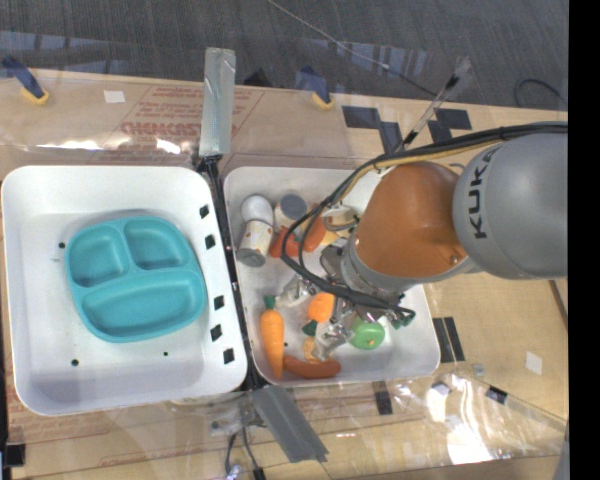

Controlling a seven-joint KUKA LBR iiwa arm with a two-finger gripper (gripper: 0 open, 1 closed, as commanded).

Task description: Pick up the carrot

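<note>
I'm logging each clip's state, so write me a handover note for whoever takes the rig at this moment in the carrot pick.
Gripper: low in the right bin, among the toy food; finger state can't be read.
Carrot: lying near the right bin's left wall, beside a reddish sausage-like piece, apart from the gripper.
Teal divided plate sits in the left bin.
Done: arm is down in the bin.
Left: grasp and lift the carrot.

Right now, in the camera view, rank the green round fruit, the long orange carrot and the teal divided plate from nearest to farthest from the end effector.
1. Green round fruit, just right of the end effector.
2. Long orange carrot, to its left, same bin.
3. Teal divided plate, in the left bin.
</note>
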